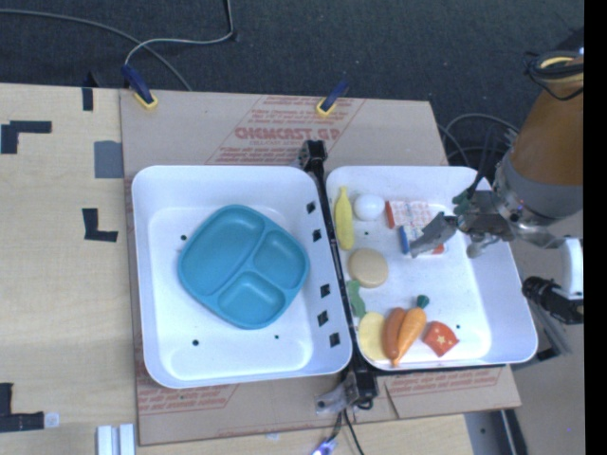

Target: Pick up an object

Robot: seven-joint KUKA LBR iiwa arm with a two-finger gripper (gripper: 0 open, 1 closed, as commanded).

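At the right bin's (503, 297) near edge we see a carrot (408, 330) lying against a yellow fruit (372, 334), a red piece (439, 338) beside them. Farther in, a tan round (368, 267) sits by the divider, a banana (343, 220) and white egg (368, 206) toward the far corner. The gripper (429, 236) hovers mid-bin beside a red-and-white packet (410, 214); we cannot tell its grip. The left bin (152, 282) carries a blue divided plate (244, 265).

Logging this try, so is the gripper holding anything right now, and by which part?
Cannot be told. The gripper hangs over the right bin near a red-and-white packet, but no item shows between its fingers.
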